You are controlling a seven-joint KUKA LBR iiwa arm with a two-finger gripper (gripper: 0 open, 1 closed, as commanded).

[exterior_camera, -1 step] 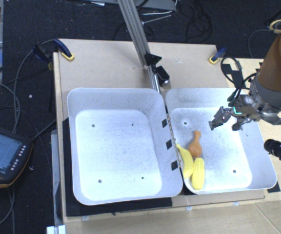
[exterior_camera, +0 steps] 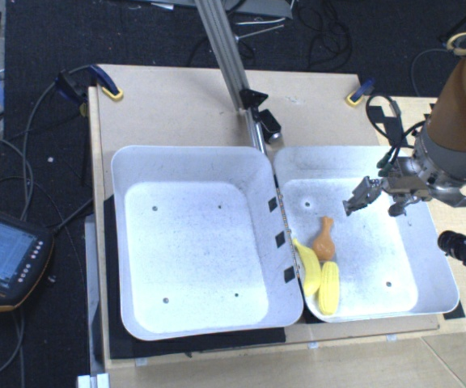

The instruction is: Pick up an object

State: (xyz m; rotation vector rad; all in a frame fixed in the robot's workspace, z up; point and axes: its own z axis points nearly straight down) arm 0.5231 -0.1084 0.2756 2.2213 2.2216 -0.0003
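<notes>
Camera view has our pincer (exterior_camera: 376,198) hovering with its jaws apart and nothing between them, we think. Below and left of it sit the orange toy (exterior_camera: 324,240) and the corn (exterior_camera: 328,286). We'd straddle the toy's thin neck.

No text, label, brand or number can be read anywhere; the lit screen of the handheld controller (exterior_camera: 0,251) is too blurred to read.
</notes>
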